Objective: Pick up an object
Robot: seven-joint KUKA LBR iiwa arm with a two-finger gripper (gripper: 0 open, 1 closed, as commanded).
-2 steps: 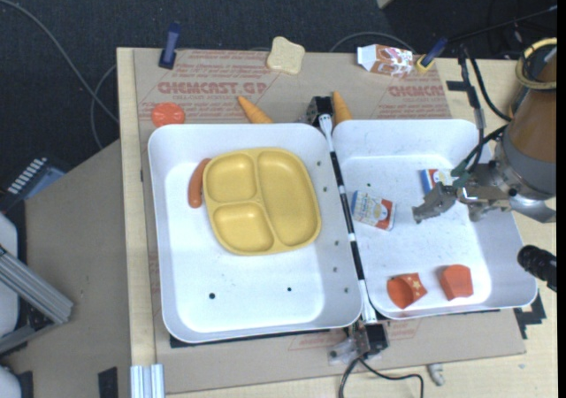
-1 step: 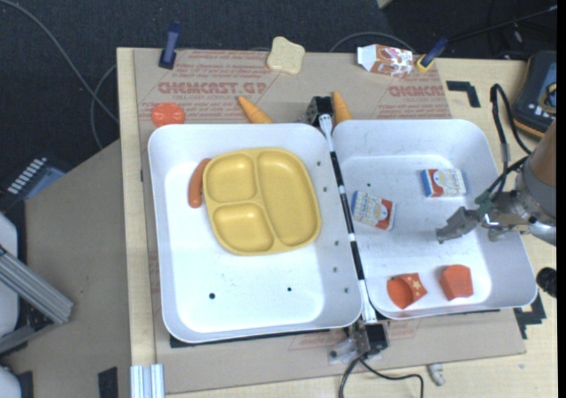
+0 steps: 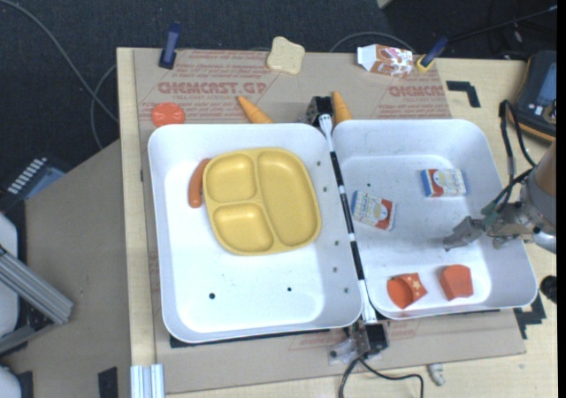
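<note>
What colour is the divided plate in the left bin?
Yellow. The divided plate in the left bin shows best in the camera view.

Two bins side by side on the bench: left bin (image 3: 177, 237) holds a divided tray (image 3: 262, 200) w/ a sausage (image 3: 195, 184) touching its left edge. Right bin (image 3: 416, 144) has two small cartons (image 3: 372, 210) (image 3: 442, 182) toward the back, two blocks (image 3: 406, 289) (image 3: 456, 281) side by side at the front; gripper (image 3: 462, 234) sits betw. them, nr the right wall. Bread slice (image 3: 286, 54) lies behind the bins.
</note>
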